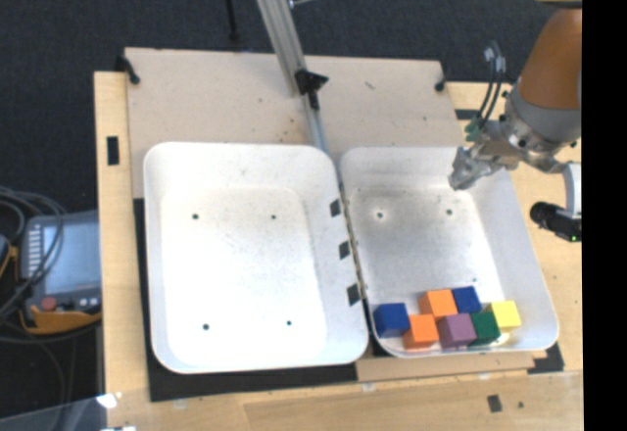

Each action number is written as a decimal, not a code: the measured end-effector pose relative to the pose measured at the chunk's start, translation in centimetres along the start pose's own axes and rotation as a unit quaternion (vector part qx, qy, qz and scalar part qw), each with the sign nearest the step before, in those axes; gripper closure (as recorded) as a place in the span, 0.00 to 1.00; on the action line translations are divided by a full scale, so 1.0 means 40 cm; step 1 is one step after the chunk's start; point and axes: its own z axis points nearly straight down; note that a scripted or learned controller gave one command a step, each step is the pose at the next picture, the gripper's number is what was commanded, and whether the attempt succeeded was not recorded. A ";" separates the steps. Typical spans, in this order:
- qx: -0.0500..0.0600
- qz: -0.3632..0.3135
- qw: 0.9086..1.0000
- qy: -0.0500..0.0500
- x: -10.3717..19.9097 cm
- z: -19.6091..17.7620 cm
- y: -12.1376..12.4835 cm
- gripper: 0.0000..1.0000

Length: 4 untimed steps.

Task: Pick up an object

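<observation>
Nothing is picked up yet: the gripper (468, 171) hovers over the right bin (411, 223), jaw state unclear, well apart from the coloured blocks (449, 317).

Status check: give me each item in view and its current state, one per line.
gripper: over the right bin's far right part, nothing seen in it
colored blocks: clustered at the near edge of the right bin, untouched
left bin: flat on the bench
</observation>
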 end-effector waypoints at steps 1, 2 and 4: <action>0.002 -0.006 1.000 0.001 0.105 -0.016 -0.018 1.00; 0.002 -0.007 1.000 0.001 0.251 -0.038 -0.052 1.00; 0.003 -0.007 1.000 0.001 0.515 -0.058 -0.085 1.00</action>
